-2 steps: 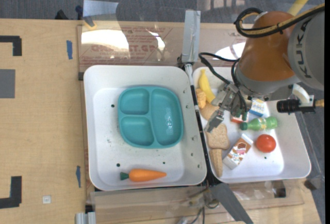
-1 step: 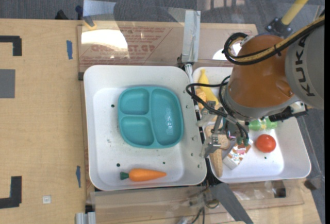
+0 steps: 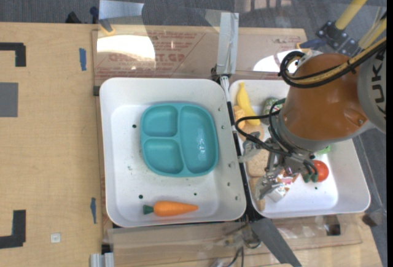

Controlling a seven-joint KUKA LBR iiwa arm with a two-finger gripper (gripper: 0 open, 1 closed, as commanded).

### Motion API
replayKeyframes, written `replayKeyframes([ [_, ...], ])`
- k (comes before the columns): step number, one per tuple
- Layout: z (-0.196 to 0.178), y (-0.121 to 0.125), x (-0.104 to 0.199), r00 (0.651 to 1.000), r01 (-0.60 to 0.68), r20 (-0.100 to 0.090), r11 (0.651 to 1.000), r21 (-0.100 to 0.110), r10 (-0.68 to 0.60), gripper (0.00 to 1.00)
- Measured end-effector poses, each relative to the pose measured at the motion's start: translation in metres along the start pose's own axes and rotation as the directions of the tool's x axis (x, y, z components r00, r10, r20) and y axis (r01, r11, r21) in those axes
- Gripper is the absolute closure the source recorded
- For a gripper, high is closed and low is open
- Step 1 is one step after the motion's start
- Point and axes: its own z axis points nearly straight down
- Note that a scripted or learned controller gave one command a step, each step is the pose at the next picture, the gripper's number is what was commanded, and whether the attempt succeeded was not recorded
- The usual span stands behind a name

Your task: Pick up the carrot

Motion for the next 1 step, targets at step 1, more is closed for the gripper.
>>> replayKeyframes([
  [1,0.0001,-0.0930,-0.0421,0.977,0.214,0.005,0.977,0.002,-0.214,0.00],
])
